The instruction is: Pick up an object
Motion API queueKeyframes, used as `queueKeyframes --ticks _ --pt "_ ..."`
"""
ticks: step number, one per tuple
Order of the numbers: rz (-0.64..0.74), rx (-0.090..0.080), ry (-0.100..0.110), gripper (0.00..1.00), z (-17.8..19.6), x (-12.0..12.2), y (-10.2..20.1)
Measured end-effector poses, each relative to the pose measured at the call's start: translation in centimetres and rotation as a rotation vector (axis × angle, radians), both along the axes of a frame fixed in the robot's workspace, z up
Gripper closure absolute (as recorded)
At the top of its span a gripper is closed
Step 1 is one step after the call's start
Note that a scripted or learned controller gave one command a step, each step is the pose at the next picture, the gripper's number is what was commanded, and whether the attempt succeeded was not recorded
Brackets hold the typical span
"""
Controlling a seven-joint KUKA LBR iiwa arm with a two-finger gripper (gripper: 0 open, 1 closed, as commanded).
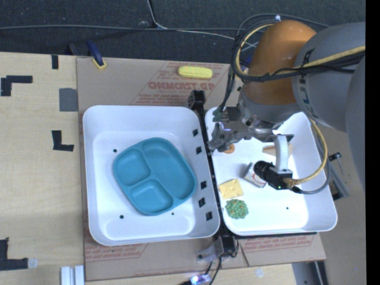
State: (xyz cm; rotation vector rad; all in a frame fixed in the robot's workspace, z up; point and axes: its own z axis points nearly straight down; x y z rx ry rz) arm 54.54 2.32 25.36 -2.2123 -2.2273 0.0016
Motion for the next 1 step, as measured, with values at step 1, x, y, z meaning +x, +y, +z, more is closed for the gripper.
queueKeyframes --ticks 1 --pt "0.0 0.0 0.0 1.0 -0.2 -0.11 5.54"
